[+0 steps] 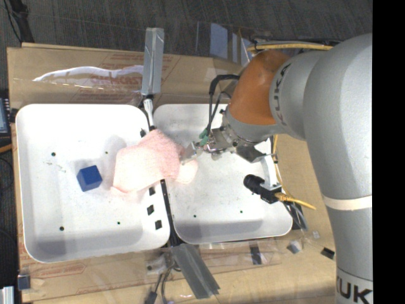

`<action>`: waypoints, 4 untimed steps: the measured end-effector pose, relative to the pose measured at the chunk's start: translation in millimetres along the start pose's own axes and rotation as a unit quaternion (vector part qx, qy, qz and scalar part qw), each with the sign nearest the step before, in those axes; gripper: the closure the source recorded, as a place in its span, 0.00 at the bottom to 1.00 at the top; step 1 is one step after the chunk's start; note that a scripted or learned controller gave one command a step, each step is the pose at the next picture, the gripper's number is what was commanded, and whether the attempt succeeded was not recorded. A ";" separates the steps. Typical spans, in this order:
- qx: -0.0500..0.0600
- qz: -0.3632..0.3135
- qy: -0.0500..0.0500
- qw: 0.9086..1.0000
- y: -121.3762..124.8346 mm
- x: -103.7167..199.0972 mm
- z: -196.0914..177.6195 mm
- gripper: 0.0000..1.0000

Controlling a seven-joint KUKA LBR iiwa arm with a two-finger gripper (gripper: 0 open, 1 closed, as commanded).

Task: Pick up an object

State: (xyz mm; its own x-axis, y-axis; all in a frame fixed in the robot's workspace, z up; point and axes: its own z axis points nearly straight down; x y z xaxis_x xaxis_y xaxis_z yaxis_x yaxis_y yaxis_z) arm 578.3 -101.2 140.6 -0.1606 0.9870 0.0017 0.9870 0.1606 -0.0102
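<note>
Pink cloth [147, 162] draped over bin divider, touching jaws [190, 152].

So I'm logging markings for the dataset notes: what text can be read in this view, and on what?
"KU", cut off by the frame edge: on the grey arm's base.
Red print on the cardboard behind the bins: too blurred to read.

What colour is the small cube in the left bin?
Blue. The cube shows clearly in the camera view, on the white floor of the left bin.
</note>
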 end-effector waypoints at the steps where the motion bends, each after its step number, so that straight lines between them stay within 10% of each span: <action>1: -0.004 0.015 -0.001 1.000 70.1 -4.7 48.7 0.00; 2: -0.004 0.055 0.000 0.998 73.8 6.3 -50.8 0.00; 3: -0.002 -0.005 0.000 1.000 59.2 -10.7 44.7 0.00; 4: -0.003 0.041 -0.001 0.999 80.1 3.7 -50.4 0.00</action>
State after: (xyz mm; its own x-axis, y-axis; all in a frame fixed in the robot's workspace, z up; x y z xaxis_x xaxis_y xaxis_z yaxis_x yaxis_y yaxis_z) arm 657.3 -84.7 190.1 -0.0796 0.9968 0.0000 0.9968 0.0796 -0.0036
